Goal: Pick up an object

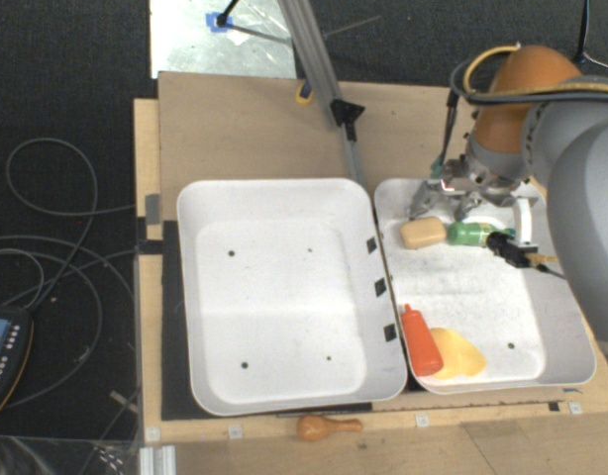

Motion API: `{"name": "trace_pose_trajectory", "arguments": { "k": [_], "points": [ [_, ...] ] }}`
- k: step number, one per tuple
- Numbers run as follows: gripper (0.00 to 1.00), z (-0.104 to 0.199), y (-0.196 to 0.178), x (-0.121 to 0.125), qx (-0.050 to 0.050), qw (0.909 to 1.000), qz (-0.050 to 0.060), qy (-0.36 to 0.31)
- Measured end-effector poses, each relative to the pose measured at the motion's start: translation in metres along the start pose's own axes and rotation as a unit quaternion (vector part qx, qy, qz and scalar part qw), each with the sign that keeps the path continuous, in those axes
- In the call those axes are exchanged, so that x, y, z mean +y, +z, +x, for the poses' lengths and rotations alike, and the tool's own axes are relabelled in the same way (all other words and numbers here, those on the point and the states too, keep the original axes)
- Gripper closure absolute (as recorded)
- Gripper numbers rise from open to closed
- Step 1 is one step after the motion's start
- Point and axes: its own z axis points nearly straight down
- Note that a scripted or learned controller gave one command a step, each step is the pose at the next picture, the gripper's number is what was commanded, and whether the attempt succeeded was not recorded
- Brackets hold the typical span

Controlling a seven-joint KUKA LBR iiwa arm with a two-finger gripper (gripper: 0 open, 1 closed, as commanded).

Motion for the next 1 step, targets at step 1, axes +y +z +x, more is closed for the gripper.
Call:
{"name": "trace_pose_trajectory", "arguments": {
  "k": [1],
  "points": [
    [1.00,-0.0003,-0.0126,0.0010,-0.001,1.0000,-0.002,-0.001]
  ]
}}
